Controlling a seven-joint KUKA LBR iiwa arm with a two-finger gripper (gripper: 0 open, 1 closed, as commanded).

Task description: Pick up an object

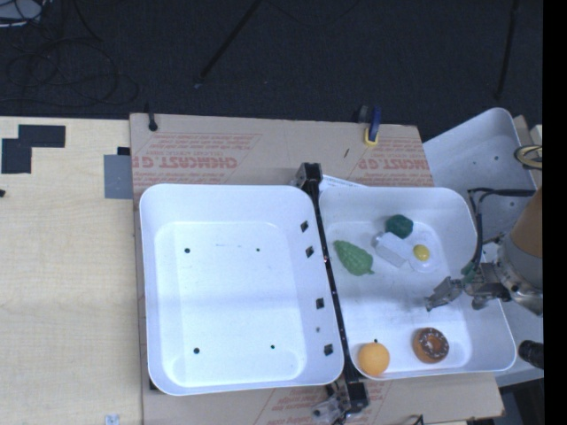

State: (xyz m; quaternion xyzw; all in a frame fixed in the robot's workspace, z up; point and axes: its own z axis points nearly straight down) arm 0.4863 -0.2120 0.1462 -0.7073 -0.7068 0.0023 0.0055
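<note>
1. In the right-hand shallow white bin point(478, 211), the robot's hand point(446, 294) hovers, fingers parted, gripping nothing.
2. Just below lies a round brown doughnut-shaped toy point(431, 344); beside it, an orange plastic ball point(373, 359).

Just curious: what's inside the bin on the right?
In the right bin: a green leafy piece, dark green lump, clear packet, yellow ball, orange ball, brown doughnut. The gripper hides some floor.

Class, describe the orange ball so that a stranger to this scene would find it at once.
Look in the right-hand bin, at the near edge by the divider between the bins. The orange ball lies there, left of the brown doughnut-like ring. It alone is plain, smooth, round and orange.
</note>
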